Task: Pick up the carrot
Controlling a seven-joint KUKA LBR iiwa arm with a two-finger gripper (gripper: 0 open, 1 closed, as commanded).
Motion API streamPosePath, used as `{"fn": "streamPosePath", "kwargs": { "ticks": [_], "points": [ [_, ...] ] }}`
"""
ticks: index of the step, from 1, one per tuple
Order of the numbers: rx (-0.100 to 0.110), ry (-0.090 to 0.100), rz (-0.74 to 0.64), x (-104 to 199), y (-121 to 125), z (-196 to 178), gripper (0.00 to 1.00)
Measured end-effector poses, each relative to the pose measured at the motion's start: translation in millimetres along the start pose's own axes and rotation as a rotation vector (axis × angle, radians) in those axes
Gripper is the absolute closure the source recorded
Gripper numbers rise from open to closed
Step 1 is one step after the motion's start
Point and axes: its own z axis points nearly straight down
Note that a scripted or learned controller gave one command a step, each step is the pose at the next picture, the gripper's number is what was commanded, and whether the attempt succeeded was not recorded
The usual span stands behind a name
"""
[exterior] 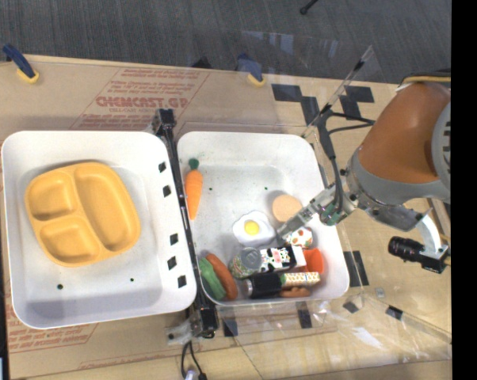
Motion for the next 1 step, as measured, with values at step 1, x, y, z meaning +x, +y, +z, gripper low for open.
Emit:
{"fn": "streamPosePath", "kwargs": {
  "ticks": [1],
  "points": [
    [0.010, 0.011, 0.128, -42.3, 14.4, -14.0, 0.00]
  ]
}}
